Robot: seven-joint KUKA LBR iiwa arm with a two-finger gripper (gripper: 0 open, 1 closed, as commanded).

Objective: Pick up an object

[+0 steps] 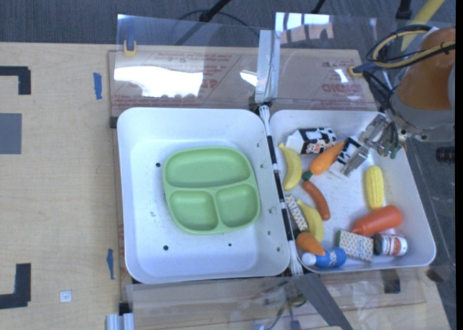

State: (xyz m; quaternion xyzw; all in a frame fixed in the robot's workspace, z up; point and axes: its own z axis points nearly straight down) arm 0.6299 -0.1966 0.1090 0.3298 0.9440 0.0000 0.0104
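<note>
Camera view from above: two white bins side by side. Left bin (137, 140) holds a green divided plate (211, 189). Right bin (419, 205) is crowded: a banana (292, 166) at its left wall, a black-and-white carton (315, 140) partly under an orange carrot (328, 157), a sausage (317, 199), corn (374, 186), a larger carrot (376, 221), a small bottle (395, 245) and a blue-capped piece (328, 257) half cut off at the near rim. Gripper (359, 160) hangs at the far right, beside the carrot; whether its blurred tip is wide or narrow cannot be told.
</note>
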